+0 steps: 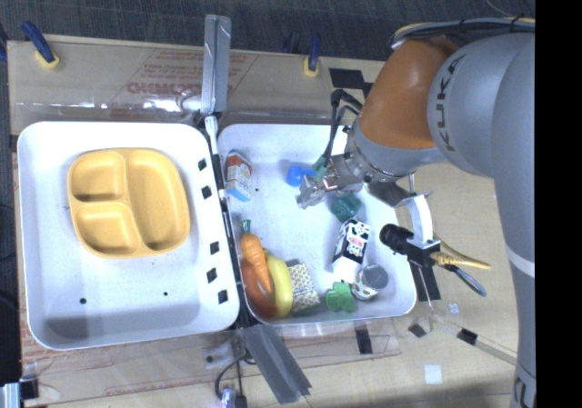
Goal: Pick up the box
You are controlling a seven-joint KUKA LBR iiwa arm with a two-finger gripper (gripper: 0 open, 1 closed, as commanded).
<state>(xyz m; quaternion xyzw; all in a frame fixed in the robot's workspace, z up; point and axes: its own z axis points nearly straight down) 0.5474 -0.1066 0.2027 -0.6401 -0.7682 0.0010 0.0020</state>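
A small box (238, 175) with red, white and blue print lies at the upper left of the right bin (273, 138), close to the divider. My gripper (314, 190) hangs low over the middle of that bin, well to the right of the box and apart from it. A blue object (296, 173) lies just left of the gripper, and a teal one (346, 208) sits right under the wrist. The grey arm with its orange band (405, 97) comes in from the right and covers the bin's upper right corner.
A black-and-white patterned carton (351, 246) lies toward the right wall. A carrot (254, 257), a banana (281, 286), a speckled yellow block (304, 287) and a green toy (339, 297) crowd the front. In the left bin (55, 306) sits a yellow divided plate (127, 200).
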